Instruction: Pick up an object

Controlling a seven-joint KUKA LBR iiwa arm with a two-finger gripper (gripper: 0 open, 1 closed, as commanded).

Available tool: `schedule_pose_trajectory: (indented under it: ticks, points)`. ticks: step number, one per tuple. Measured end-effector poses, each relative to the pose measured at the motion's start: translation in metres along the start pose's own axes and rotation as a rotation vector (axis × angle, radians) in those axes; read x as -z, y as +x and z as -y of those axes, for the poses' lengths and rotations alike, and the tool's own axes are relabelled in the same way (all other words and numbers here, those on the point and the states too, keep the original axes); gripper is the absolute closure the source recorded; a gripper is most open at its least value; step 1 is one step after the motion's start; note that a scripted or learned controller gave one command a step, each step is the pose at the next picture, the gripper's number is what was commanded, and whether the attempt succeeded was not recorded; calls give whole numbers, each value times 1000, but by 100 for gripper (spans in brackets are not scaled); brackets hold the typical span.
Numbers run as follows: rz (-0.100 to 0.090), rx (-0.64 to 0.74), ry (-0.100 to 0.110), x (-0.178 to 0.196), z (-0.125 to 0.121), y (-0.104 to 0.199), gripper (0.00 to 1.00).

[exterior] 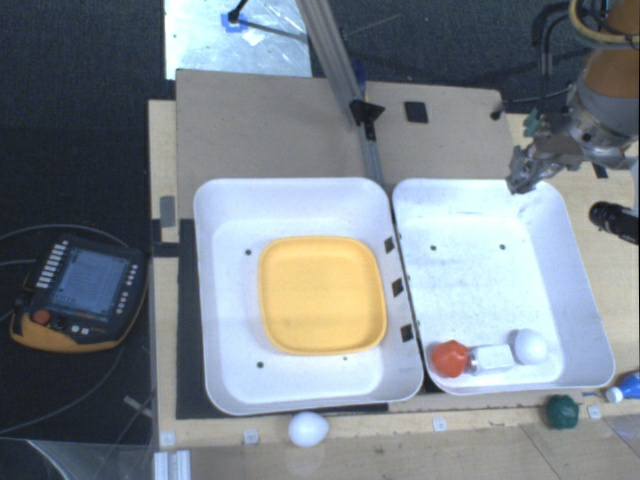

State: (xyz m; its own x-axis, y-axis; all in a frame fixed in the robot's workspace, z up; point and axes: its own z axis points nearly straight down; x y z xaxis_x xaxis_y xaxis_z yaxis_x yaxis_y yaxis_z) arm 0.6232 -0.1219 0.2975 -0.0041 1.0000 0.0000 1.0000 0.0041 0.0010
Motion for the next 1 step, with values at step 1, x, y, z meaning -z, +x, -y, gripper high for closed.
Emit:
schedule_pose_trajectory:
  ticks: [1]
  points:
    - [-1, 0, 0, -3, 5, 48, 100]
